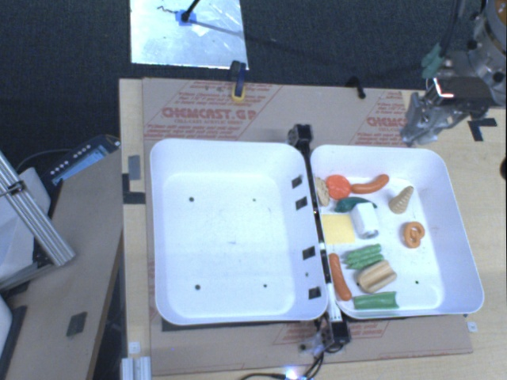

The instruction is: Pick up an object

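Note:
The right bin (463,269) holds several toy foods: a red tomato (338,186), an orange sausage (370,184), a beige cone (402,199), a white cylinder (365,220), a yellow slab (337,229), a pretzel ring (413,233), green beans (364,255), a bread roll (376,275) and a green pod (375,300). My gripper (417,129) hangs off the grey arm at the upper right, just behind the right bin's back rim and above the bench. It is well apart from all the foods, and I see nothing in it.
The left bin (230,228) sits beside the right one, joined by a black hinge strip (305,204). A shiny metal sheet (188,20) lies at the back. A yellow clamp (238,81) stands on the cardboard. An aluminium frame (32,220) is at the far left.

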You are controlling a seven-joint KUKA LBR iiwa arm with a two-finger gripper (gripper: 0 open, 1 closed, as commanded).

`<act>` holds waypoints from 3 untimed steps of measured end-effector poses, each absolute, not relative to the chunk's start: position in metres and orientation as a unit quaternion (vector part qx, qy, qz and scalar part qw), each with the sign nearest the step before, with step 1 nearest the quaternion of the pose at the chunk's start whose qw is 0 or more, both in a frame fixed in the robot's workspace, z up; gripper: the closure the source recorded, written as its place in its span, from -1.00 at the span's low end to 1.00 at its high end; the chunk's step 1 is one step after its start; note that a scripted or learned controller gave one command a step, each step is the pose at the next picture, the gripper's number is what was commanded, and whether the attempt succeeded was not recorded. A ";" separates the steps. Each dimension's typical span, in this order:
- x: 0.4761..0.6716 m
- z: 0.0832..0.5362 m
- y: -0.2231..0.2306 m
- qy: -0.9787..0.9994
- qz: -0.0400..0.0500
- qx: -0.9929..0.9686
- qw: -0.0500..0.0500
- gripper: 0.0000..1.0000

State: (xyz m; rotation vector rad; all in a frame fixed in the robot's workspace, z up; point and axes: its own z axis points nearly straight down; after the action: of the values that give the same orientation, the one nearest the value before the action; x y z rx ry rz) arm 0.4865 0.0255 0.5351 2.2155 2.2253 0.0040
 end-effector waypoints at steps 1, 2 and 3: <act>0.486 0.535 0.037 0.709 0.001 0.705 0.001 1.00; 0.486 0.535 0.050 0.709 0.002 0.705 0.001 1.00; 0.486 0.535 0.062 0.709 0.002 0.705 0.001 1.00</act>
State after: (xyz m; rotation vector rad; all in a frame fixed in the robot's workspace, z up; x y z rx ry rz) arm 0.4864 0.0621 0.5352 2.2153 2.2256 0.0048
